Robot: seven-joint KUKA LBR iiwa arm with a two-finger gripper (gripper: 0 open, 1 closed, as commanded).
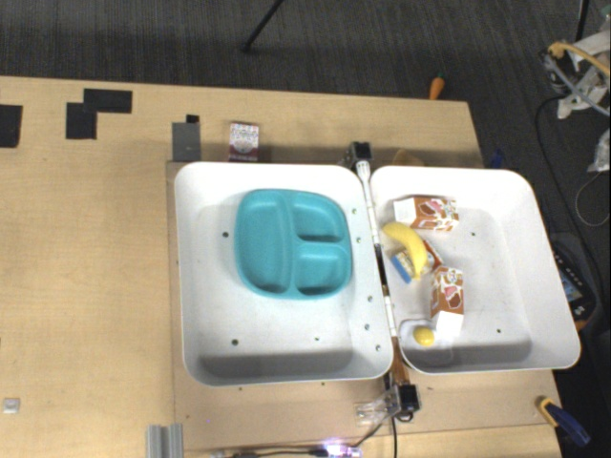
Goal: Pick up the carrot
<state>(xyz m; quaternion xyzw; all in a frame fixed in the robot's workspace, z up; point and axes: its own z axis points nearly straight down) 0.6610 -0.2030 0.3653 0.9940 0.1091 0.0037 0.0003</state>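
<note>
Cables and a small clear connector (387, 408) sit at the near bench edge, just below the seam btw the two bins. Bench (86, 284) is light wood.

Left bin (191, 256): white, shallow, holds a teal divided plate (291, 243) lying flat, roughly centred, 3 compartments, nothing in them.

Right bin (520, 256): white, touching the left bin along the centre seam. All contents are bunched on its left side:
- banana (406, 241), yellow, lying diagonal near the seam
- blue item (401, 267) just below the banana's near end, touching it; too small to ID
- brown/white packet (430, 213) at the far end, touching the banana tip
- 2nd brown/white packet (449, 292) nearer the cam
- small yellow piece (423, 335) at the near-left corner, just beside the 2nd packet

Carrot: can't ID for sure. Orange-brown sliver (431, 255) shows just right of the banana, partly under it, btw the two packets; could be it, too small to tell.

Gripper open or closed: can't tell.

Far side of bench: grey block (186, 139) and small patterned box (244, 139) beside the left bin's far-left corner, black clamp (360, 153) at the far end of the seam, black patches (95, 108) at far left, orange stub (436, 87) at the far bench edge.
</note>
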